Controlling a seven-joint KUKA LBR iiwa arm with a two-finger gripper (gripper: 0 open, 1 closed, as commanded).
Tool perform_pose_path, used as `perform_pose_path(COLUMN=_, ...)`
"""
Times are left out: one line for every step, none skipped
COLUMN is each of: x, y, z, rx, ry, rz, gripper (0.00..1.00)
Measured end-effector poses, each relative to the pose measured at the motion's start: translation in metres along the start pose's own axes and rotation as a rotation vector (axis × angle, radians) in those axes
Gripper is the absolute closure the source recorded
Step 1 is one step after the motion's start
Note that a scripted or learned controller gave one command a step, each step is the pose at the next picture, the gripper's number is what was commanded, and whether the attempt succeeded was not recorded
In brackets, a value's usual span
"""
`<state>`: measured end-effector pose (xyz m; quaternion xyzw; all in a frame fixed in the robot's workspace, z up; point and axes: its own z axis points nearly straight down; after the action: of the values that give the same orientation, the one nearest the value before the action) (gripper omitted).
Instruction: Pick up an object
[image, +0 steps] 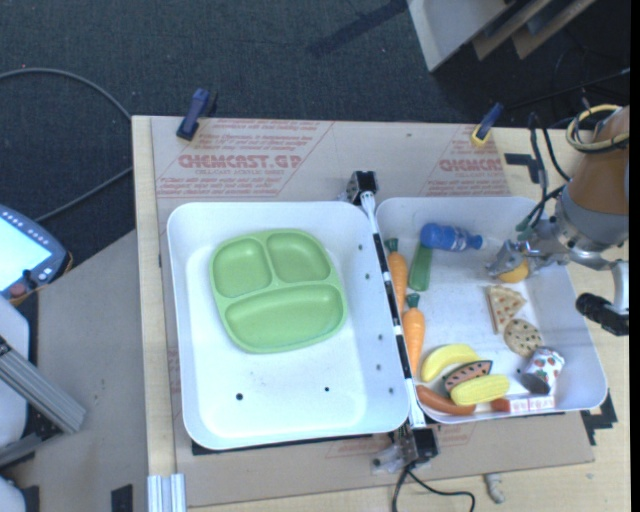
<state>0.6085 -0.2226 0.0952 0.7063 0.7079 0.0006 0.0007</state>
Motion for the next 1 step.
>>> perform_pose_path(x=0.0506, y=0.0304, z=0.0104, rx=0.003, ry=0.001, rz=0.001, gripper=1.0)
